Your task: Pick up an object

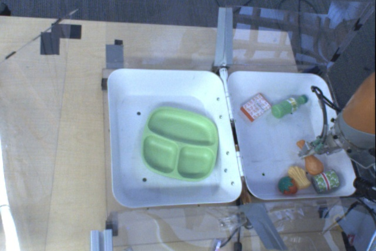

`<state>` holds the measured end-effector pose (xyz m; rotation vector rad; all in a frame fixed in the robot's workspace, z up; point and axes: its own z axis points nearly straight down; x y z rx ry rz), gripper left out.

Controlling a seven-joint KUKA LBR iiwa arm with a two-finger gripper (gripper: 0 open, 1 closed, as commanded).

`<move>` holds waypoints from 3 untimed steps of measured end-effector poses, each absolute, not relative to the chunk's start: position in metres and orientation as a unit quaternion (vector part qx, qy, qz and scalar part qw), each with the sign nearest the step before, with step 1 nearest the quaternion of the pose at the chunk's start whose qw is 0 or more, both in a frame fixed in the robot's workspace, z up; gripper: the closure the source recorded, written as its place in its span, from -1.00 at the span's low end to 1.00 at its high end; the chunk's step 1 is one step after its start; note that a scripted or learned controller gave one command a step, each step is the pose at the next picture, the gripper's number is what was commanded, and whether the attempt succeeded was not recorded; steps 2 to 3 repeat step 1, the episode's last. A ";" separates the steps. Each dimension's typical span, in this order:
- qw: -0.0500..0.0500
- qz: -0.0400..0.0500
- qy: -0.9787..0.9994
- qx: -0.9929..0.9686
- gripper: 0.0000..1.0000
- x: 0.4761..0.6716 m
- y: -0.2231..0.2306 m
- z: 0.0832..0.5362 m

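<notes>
Hidden: the arm [359, 117] comes in at the right edge, mostly cut off; just its orange band and grey wrist show.
Claw: the claw [320, 147] sits low by the right bin's right wall, small and blurred; I cannot tell from here how it is set or whether it grips anything.
Near the claw: an orange round object [314, 164] lies just below it; whether they touch is unclear.
Right bin: the right bin [264, 156] also holds a red-and-white card box [255, 107] and a green bottle [288, 106] near the top, then a yellow piece [299, 176], a red-and-green ball [287, 186] and a green can [325, 181] bunched in the lower right corner.
Left bin: the left bin [126, 126] carries a green divided plate [180, 143] lying flat in its middle.
Counter: the pale wooden counter [53, 144] bears both bins side by side.
</notes>
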<state>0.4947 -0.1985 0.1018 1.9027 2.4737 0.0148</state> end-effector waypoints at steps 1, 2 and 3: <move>0.004 0.003 0.797 0.603 1.00 0.596 -0.110 0.183; 0.004 0.003 0.797 0.603 1.00 0.596 -0.110 0.183; 0.004 0.003 0.797 0.603 1.00 0.596 -0.110 0.183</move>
